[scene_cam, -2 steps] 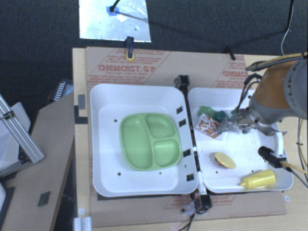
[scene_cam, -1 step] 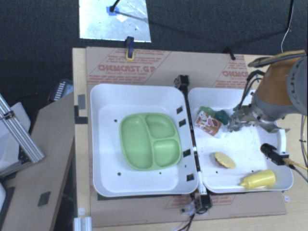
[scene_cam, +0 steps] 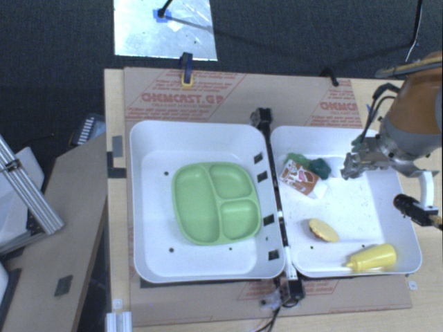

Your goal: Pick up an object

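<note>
The right bin (scene_cam: pixel 387 206) holds a red and white packet (scene_cam: pixel 299 178), a dark green item (scene_cam: pixel 310 163) just behind it, a small tan food piece (scene_cam: pixel 323 230) and a yellow squeeze bottle (scene_cam: pixel 372 257) lying at the front edge. My gripper (scene_cam: pixel 351 166) hangs over the back right part of this bin, to the right of the green item and apart from it. Nothing shows between its fingers.
The left bin (scene_cam: pixel 156 151) carries a light green divided tray (scene_cam: pixel 213 203). A black hinge strip (scene_cam: pixel 271 192) runs between the bins. Cardboard (scene_cam: pixel 208 92) lies under both. The arm's grey and orange body (scene_cam: pixel 415 116) fills the right side.
</note>
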`<state>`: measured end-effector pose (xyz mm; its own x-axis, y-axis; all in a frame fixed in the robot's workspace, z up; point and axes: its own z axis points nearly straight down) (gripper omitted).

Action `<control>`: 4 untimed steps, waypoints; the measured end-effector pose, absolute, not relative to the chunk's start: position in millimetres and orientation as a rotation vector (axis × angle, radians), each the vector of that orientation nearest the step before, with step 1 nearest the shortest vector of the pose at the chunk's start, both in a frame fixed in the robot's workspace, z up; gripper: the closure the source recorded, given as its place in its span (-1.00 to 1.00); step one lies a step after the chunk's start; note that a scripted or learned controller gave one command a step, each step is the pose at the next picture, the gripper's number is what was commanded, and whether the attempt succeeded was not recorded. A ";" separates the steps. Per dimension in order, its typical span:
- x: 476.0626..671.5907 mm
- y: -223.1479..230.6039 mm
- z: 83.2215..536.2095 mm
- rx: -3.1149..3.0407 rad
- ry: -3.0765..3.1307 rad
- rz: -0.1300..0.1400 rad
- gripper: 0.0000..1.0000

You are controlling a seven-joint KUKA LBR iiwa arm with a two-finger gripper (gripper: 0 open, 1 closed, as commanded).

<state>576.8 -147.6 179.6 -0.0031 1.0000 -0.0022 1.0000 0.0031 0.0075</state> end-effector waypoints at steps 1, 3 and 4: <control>578.4 -148.0 219.1 2.213 2.222 0.005 1.00; 574.2 -44.1 217.2 2.210 2.232 0.003 1.00; 580.6 18.3 225.2 2.209 2.234 0.006 1.00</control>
